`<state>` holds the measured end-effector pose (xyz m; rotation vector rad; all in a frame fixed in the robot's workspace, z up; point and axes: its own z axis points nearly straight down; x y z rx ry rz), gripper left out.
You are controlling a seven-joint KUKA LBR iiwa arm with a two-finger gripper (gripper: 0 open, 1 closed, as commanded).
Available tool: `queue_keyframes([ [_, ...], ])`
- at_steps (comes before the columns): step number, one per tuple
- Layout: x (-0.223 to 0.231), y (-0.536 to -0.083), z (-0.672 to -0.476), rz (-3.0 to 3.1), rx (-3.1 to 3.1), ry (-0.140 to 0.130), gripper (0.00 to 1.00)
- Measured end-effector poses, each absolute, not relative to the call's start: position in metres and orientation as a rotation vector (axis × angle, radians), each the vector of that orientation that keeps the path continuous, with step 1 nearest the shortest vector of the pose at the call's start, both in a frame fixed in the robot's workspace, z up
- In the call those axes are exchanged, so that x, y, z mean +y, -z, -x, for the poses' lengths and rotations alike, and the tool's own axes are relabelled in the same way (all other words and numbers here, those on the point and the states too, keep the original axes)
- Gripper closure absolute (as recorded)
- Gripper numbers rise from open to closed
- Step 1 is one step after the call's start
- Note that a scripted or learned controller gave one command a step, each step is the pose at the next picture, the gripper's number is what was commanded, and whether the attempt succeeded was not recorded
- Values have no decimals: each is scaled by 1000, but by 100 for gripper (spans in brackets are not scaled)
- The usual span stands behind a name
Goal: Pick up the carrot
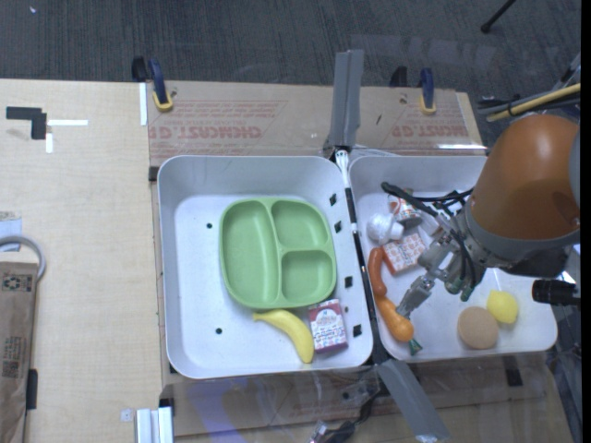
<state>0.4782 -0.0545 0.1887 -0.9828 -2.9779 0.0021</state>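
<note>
The carrot (395, 320) lies in the right bin (531, 347) near its front left corner. It is orange, with a green stub pointing to the front right. My gripper (412, 299) hangs just above and to the right of the carrot's upper end, angled down and to the left from the orange wrist. Its tip is close to the carrot, and I cannot make out any contact. Nothing is visibly lifted.
A red-orange curved piece (376, 270) lies beside the carrot along the bin's left wall. A white item (379, 229), a red-and-white packet (403, 254), a yellow lemon (503, 306) and a tan round item (477, 328) share this bin. The left bin (185, 275) holds a green divided plate (277, 252), a banana (291, 332) and a small red box (326, 327).
</note>
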Motion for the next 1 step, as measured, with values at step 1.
queue_keyframes([
  [1, -55, -195, -479, 986, -2973, -3, 100],
])
